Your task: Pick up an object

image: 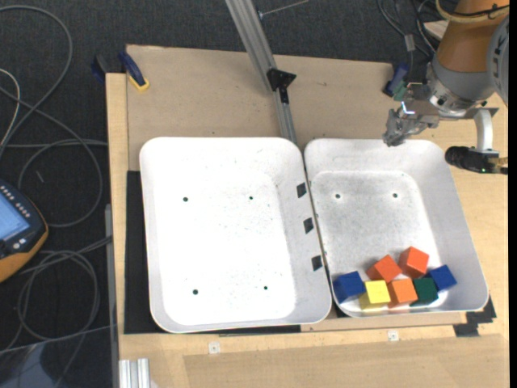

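1. The gripper hovered at the right bin's 12 o'clock rim; honestly couldn't tell its state.
2. The blocks sat untouched around 6 o'clock, so picking hadn't started.

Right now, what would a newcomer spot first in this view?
Probably the cluster of coloured blocks bunched in the near corner of the right bin: two blue, two orange, one yellow, one green. Next, the gripper hanging over that bin's far rim, well away from the blocks. The left bin sits alongside, its floor dotted with dark specks.
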You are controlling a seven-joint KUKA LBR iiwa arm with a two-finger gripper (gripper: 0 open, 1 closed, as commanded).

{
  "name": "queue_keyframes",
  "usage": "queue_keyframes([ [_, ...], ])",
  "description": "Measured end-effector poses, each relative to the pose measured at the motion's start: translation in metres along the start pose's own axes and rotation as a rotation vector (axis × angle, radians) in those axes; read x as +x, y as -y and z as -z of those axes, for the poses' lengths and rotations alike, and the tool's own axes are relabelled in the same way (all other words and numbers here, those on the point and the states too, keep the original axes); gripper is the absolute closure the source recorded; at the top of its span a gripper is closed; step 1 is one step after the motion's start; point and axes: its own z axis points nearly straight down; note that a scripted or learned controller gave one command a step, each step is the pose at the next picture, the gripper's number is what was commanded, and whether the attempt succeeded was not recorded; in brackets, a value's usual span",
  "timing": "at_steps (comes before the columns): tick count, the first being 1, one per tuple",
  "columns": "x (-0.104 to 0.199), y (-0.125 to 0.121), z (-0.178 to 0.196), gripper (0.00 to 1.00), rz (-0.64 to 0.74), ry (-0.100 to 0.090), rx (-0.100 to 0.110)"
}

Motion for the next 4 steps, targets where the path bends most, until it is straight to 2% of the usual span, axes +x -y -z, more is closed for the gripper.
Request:
queue_keyframes([
  [1,0.0,-0.001,0.016,1.0,-0.001,-0.001,0.004],
  [4,0.148,0.036,0.042,1.0,0.004,-0.004,0.011],
])
